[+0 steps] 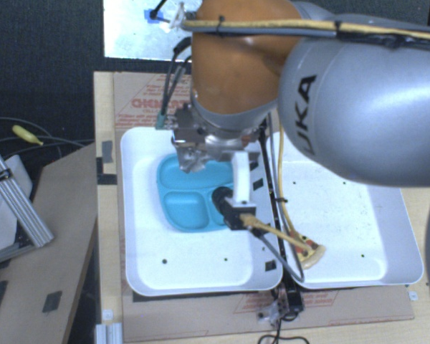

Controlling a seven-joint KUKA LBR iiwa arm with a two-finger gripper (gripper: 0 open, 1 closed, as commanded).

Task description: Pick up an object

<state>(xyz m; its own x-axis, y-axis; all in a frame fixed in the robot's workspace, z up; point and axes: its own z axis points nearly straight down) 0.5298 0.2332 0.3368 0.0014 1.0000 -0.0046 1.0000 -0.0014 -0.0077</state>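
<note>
Grey arm reaching in from the right, pincer low over a light-blue compartmented plastic tray — lying in the left shallow white bin. Cannot tell whether clenched or released. Small tan wedge-shaped object — near the front of the right white bin.

Bench w/ printed cardboard sheet flat on top. On the cardboard, 2 shallow white bins side by side, edges touching: left bin, right bin.
</note>
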